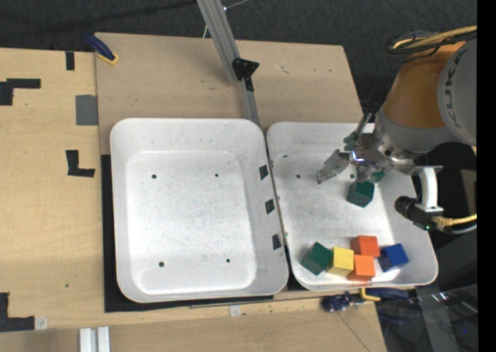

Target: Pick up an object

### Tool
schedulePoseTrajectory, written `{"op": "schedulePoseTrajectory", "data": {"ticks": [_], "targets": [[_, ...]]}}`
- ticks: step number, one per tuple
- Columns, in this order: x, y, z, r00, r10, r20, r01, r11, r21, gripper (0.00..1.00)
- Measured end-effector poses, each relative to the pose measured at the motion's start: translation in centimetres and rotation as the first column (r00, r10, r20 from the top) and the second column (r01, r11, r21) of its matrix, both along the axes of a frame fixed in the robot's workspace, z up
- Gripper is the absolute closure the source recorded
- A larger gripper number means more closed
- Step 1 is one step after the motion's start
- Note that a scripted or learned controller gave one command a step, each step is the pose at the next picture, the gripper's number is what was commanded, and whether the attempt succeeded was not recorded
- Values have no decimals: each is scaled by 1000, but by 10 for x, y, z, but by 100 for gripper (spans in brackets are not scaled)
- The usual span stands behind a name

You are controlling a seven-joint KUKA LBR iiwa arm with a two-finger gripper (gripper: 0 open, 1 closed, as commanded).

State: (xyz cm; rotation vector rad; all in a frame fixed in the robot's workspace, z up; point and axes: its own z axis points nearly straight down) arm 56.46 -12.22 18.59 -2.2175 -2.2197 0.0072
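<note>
Grey two-finger gripper [358, 174] just above small dark green cube [360, 194] in right white bin [298, 211], fingers spread wide, apparently poised to straddle it, not gripping

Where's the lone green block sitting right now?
The lone green block lies in the right bin, just below the gripper and apart from the block cluster near the bin's front edge.

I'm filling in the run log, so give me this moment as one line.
gripper: over right white bin, open | dark green cube: beside fingers, ungrasped | green, yellow, orange, blue cubes: clustered at bin's near edge
</note>
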Motion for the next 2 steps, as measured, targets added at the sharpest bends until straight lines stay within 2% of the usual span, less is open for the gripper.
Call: {"op": "schedulePoseTrajectory", "data": {"ticks": [1, 2], "targets": [[0, 1, -65, 1000, 0, -2, 0, 1000, 1, 0], [2, 2, -51, 1000, 2, 3, -2, 1000, 1, 100]]}}
